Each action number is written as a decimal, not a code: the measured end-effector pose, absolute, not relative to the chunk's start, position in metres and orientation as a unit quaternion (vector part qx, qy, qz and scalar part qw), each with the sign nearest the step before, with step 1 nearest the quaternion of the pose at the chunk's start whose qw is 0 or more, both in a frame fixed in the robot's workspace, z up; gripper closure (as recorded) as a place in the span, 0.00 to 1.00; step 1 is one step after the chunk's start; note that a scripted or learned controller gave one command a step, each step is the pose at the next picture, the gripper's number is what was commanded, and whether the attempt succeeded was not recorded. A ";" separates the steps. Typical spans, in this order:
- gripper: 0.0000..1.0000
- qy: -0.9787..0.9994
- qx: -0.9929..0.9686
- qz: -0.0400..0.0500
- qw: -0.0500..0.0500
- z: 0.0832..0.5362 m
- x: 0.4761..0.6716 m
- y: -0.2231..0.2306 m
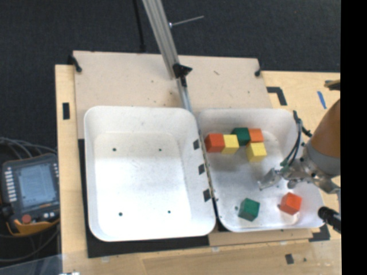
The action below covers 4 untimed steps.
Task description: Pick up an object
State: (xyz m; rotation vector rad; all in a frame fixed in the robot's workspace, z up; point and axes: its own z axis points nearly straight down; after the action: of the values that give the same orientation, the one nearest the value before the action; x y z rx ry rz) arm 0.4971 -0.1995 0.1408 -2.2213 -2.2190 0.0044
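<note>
The right bin (229, 222) holds several small cubes. A cluster lies at its far side: an orange cube (214, 142), a yellow cube (230, 143), a dark green cube (241, 135), a second orange cube (256, 135) and a second yellow cube (257, 150). Nearer the front sit a lone green cube (249, 209) and a red-orange cube (291, 203). My gripper (269, 180) hangs over the right half of this bin, between the cluster and the two front cubes, above and left of the red-orange cube. I see no cube in it.
The left bin (92, 153) stands beside the right one, with a ridge (205, 176) between them. A slanted metal pole (163, 33) rises behind the bins. A teach pendant (31, 191) lies off the bench at the left.
</note>
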 end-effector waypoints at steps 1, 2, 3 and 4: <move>1.00 -0.705 -0.710 -0.001 -0.003 0.155 0.500 -0.200; 1.00 -0.706 -0.708 -0.001 -0.004 0.214 0.493 -0.205; 1.00 -0.708 -0.706 -0.001 -0.004 0.252 0.495 -0.207; 1.00 -0.709 -0.705 -0.001 0.000 0.243 0.496 -0.156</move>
State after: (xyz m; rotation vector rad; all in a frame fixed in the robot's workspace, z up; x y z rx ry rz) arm 0.4959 -0.1561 0.2427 -2.2148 -2.2291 -0.0022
